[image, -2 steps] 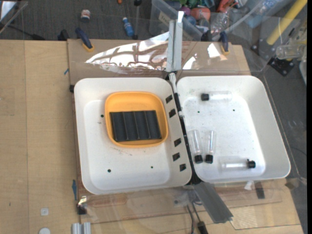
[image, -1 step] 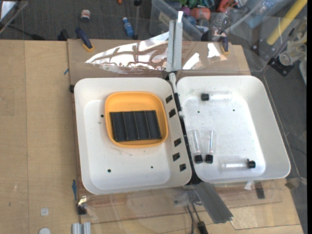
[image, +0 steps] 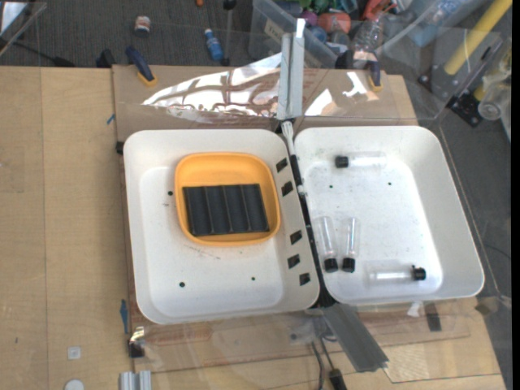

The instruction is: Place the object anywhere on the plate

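Note:
An orange plate (image: 229, 163) with rounded corners lies in the left white bin (image: 154, 291), toward its back. On the plate rests a black ridged rectangular block (image: 226, 210), flat and covering most of the plate's inside. The right white bin (image: 451, 218) holds several clear tubes with black caps: one lying near the back (image: 359, 161), two side by side by the left wall (image: 327, 240) (image: 350, 240), and one lying near the front (image: 394, 275).
A row of small black clips (image: 293, 214) runs along the seam between the bins. A metal upright (image: 291, 59) stands behind the seam, with crinkled foil (image: 219, 96) beside it. A clear box of colourful toys (image: 349, 6) sits beyond the bench.

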You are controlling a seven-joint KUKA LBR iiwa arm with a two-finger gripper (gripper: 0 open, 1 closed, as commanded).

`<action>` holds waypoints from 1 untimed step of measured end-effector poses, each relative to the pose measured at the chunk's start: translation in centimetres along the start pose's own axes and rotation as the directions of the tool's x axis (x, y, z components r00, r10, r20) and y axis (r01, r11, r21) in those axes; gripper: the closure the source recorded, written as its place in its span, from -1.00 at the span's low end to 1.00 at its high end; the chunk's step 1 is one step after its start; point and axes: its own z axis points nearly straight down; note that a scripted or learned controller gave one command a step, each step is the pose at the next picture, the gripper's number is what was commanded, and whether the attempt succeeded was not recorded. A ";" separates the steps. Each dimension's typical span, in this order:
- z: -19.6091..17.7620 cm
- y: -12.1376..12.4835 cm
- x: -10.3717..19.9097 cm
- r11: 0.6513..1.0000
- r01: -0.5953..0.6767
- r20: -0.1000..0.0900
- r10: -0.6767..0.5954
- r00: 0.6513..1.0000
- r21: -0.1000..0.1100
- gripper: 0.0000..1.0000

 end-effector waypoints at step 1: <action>0.1 0.0 0.0 0.871 0.491 0.001 -0.491 0.871 -0.002 1.00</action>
